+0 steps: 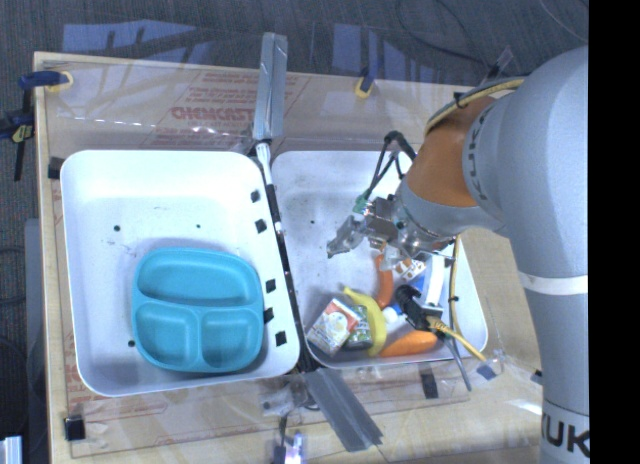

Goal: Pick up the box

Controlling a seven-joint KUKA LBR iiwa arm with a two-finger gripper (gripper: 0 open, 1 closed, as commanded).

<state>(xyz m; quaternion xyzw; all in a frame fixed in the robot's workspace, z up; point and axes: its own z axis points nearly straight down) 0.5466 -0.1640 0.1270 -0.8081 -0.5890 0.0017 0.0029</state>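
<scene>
- Where the grey arm reaches in from 3 o'clock, the gripper hangs over the middle of the right bin, pointing toward 9 o'clock.
- Finger state: cannot tell; the metal tip is small and blurred against the white floor. Nothing can be seen between the tips.
- Wrist: an orange band sits directly behind the gripper body, at its 2 o'clock. A black cable loops from the wrist toward 12 o'clock.
- Task item: the box, a small carton with white, red and green print, lies on the right bin's floor at 6 o'clock from the gripper, near the bin's front wall. It is apart from the gripper.
- Adjacent items: a yellow banana curves against the box at its 3 o'clock side. An orange carrot-shaped piece lies at 4 o'clock from the box, along the front wall. Further small items are piled under the wrist, at 3 o'clock from the banana; their identities are unclear.
- Left bin: located at 9 o'clock from the gripper, separated from the right bin by a dark divider. A blue sectioned tray rests flat in its front half.
- Both bins sit on a wooden bench covered with clear sheeting.
</scene>
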